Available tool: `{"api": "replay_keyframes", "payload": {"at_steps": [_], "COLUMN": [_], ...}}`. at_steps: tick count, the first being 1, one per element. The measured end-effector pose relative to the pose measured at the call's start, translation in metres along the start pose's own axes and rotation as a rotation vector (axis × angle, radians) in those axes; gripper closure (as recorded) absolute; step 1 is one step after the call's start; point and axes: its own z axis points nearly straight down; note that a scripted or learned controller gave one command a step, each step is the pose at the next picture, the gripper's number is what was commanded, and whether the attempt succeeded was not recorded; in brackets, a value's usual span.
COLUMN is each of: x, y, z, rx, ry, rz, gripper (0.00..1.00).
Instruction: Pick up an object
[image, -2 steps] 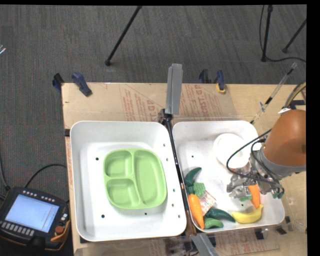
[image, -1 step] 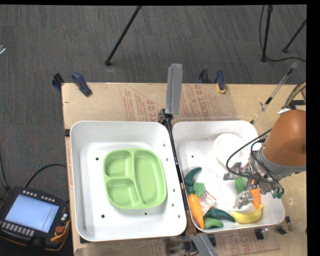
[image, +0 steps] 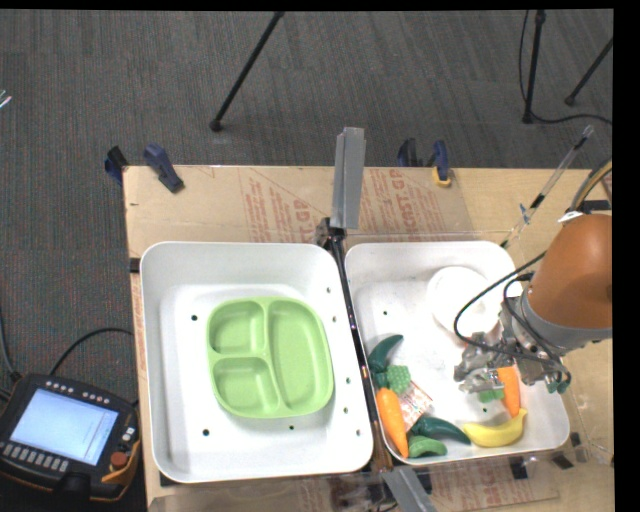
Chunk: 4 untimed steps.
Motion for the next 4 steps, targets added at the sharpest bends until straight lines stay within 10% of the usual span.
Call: {"api": "replay_keyframes", "payload": {"at_steps": [1,2,3,4], "x": [-0.084,-0.083,-0.005,-0.007], "y": [-0.037,-0.036,-0.021,-0.019], "z": [0.019,0.019,0.019,0.009], "rx": [0.002,0.001,0.001,0.0], "ry": [0.002,0.005,0.005,0.002], "rz": [0.051,0.05,0.058,0.053], "gripper": [1.0,0.0,0.0,1.0]}}
